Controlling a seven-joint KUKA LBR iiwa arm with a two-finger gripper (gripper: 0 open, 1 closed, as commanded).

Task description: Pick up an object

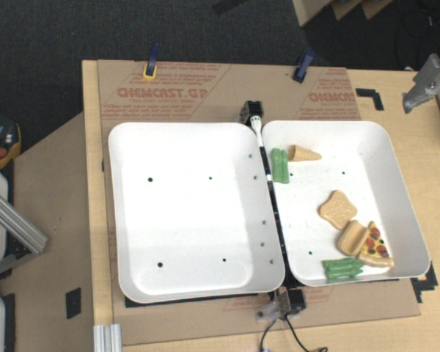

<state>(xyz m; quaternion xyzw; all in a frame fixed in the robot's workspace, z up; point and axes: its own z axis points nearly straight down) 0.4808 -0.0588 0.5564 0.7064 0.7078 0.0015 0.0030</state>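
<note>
Step in hand: nothing has been grasped; the pick is judged to be at its very start, with the approach not yet made.
Arm: a grey metal part [425, 85] is seen at the far right edge, well apart from both bins.
End effector: whether spread or pressed together cannot be told.
Left shallow white bin [125, 196]: only small dark dots are seen on its floor.
Right shallow white bin [396, 167]: all the toy food is held here.
Candidates: a green stick-shaped piece [279, 165] by the inner wall; a tan cone-shaped piece [303, 153] just beside it; a tan toast slice [337, 209] standing alone mid-bin.
Crowded corner: a brown bread roll [350, 237], a pizza wedge [375, 247] and a green leafy piece [342, 269] lie touching.
Next move: a descent over one isolated piece is called for; the toast slice is judged easiest, with room for fingers either side.
</note>
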